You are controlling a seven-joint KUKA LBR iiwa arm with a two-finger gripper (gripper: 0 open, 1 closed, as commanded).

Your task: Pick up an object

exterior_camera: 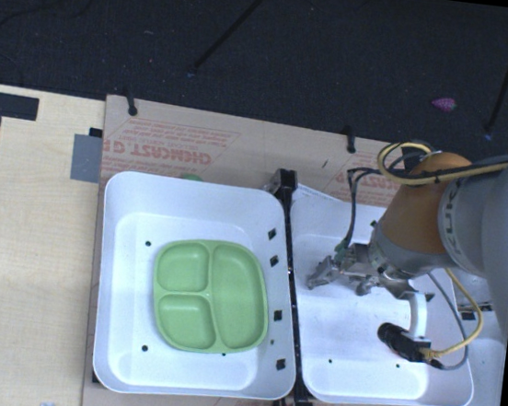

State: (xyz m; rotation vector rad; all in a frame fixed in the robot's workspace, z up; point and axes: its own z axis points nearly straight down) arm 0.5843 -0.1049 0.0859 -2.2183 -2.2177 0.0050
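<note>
A light green plate (210, 295) with three compartments lies flat in the middle of the left bin (130, 228). My gripper (326, 274) is low over the right bin (342, 376), near its left wall and well to the right of the plate. It points left, toward the divider between the bins. The orange wrist band (419, 215) sits above and to its right. Nothing shows at the gripper's tip.
A black divider bar (286, 285) runs between the two bins. A black fitting on a white hose with a yellow cable (403, 341) hangs from the arm over the right bin's floor. Cardboard (205, 149) lies under both bins, with dark floor behind.
</note>
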